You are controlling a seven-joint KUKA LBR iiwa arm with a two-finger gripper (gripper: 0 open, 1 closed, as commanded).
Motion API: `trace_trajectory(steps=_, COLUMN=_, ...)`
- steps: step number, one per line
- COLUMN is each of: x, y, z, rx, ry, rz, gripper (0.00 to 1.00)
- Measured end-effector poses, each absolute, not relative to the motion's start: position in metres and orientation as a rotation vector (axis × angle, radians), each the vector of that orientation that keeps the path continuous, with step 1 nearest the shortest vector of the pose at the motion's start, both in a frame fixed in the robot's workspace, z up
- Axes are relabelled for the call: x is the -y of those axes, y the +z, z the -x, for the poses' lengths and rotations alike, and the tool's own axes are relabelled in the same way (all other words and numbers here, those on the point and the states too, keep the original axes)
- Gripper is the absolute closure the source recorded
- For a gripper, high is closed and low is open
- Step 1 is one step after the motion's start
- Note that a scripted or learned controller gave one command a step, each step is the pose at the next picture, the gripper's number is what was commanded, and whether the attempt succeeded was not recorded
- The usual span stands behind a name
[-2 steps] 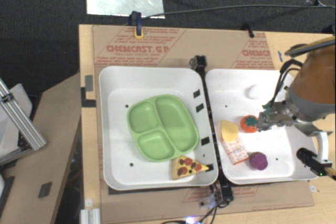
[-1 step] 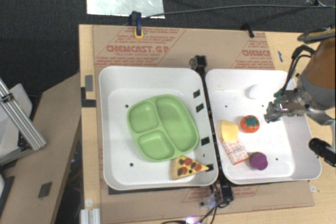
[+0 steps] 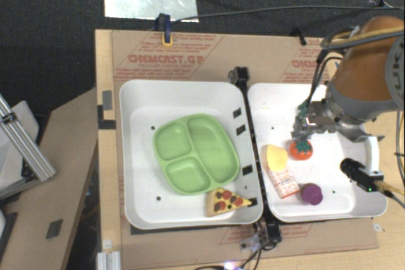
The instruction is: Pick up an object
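Note:
In the right bin [image 3: 354, 202], my gripper [image 3: 304, 135] hangs low, right over a small orange-red toy fruit with a green top [image 3: 302, 150]. The fruit shows just below the gripper's tip, and whether they touch is unclear. A yellow wedge [image 3: 276, 157] lies to the fruit's left. In front of the wedge is a red-and-white box [image 3: 285, 183]. A purple toy [image 3: 311, 193] rests near the bin's front. The grey arm with its orange band [image 3: 370, 66] comes in from the right.
The left bin [image 3: 136, 136] holds a green divided plate [image 3: 196, 153] and a pizza slice [image 3: 226, 201] at its front right. A black divider with clips [image 3: 248, 129] runs between the bins. Cables [image 3: 319, 69] hang near the wrist.

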State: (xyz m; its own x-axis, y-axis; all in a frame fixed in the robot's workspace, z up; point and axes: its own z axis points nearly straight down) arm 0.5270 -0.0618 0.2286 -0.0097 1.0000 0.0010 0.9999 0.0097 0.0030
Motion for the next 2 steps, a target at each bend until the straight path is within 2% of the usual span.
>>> trace_trajectory(steps=1, x=0.006, y=0.237, z=-0.548, rx=-2.231, ry=0.006, rz=-2.209, gripper=1.0)
trace_trajectory(steps=2, x=-0.046, y=0.223, z=-0.566, rx=-2.23, ry=0.003, rz=-2.211, gripper=1.0)
